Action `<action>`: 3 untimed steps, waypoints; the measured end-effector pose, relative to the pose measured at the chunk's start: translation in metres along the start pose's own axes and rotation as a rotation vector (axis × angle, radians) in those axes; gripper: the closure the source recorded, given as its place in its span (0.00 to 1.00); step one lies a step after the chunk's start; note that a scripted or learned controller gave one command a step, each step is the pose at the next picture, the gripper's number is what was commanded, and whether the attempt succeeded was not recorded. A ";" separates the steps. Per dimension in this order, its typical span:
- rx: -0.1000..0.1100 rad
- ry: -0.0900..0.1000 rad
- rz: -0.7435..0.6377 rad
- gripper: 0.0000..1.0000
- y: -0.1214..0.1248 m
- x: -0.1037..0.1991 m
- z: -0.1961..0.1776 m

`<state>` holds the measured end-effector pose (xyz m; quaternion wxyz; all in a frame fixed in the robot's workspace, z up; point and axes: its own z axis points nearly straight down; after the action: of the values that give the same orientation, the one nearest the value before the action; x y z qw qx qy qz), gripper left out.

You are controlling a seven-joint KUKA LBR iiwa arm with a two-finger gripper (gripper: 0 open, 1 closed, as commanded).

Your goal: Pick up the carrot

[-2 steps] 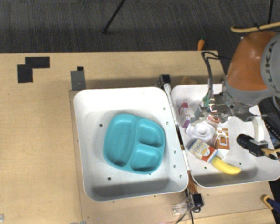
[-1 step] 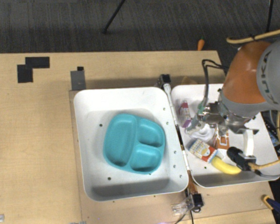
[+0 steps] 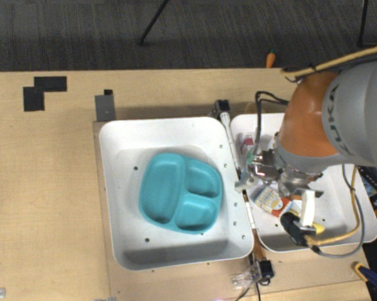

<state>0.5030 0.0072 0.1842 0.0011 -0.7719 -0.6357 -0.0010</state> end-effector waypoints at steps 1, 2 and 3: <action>-0.003 -0.004 -0.296 0.00 0.001 -0.082 -0.001; -0.003 0.000 -0.126 0.00 0.012 -0.013 0.000; -0.001 -0.002 -0.115 0.00 -0.015 -0.006 0.000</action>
<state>0.4874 0.0038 0.1844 0.0003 -0.7340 -0.6791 -0.0006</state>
